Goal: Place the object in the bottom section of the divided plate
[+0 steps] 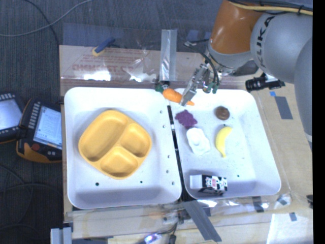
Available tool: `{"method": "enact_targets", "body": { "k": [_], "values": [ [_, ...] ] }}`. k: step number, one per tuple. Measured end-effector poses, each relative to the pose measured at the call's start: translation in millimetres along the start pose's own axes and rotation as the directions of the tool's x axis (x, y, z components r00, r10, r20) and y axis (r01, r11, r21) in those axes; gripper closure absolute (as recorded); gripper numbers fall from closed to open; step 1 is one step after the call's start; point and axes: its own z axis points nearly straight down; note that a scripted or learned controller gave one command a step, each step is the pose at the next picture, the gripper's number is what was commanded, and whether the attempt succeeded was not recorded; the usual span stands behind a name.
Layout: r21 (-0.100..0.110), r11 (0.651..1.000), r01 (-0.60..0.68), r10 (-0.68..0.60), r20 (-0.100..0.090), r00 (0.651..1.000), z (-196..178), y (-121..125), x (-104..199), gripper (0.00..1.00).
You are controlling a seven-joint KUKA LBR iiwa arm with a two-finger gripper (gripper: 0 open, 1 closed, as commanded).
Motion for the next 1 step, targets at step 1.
{"method": "enact_targets", "body": {
  "k": [1],
  "values": [
    [0.003, 0.998, -0.060, 0.060, -0.002, 0.998, 12.6, 37.2, 84.8, 1.00]
  ]
}}
